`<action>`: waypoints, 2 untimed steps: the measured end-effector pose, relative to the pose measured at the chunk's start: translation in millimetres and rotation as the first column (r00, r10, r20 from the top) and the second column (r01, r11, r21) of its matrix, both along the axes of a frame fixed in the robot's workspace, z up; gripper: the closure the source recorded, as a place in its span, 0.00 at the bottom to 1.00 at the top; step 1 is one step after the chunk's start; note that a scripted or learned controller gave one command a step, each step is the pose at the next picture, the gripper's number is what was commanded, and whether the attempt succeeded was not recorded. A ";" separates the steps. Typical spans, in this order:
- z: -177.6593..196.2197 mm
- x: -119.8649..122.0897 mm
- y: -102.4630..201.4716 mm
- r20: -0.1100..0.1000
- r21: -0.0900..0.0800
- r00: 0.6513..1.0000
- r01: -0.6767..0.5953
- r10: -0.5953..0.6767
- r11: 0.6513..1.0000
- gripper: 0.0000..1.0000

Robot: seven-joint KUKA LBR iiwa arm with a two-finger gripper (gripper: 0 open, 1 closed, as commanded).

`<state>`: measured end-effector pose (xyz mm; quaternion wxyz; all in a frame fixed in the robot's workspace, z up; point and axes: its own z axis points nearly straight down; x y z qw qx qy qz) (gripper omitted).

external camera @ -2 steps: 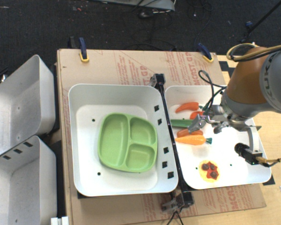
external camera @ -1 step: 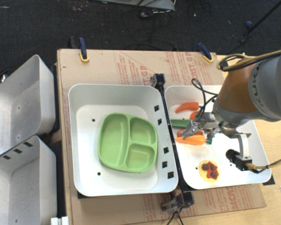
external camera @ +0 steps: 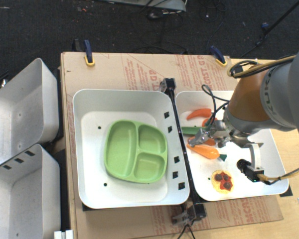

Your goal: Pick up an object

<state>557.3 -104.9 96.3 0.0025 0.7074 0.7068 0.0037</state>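
Reaching in from 3 o'clock, our gripper [external camera: 205, 135] sits low in the right bin [external camera: 276, 153], just above the carrot [external camera: 205, 151]; we cannot tell how its pincer stands. At 12 o'clock of it lies perhaps a pepper [external camera: 198, 114]; the green tray [external camera: 136, 151] fills the left bin [external camera: 84, 133]

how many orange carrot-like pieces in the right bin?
2. One orange piece lies near the bin's far side, left of the arm. The other orange piece lies mid-bin, just below the gripper. The arm may hide more.
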 end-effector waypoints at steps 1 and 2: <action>12.0 2.0 0.4 0.007 0.000 1.000 0.000 0.000 1.000 1.00; 75.3 1.7 2.6 -0.003 -0.003 1.000 -0.003 0.003 1.000 1.00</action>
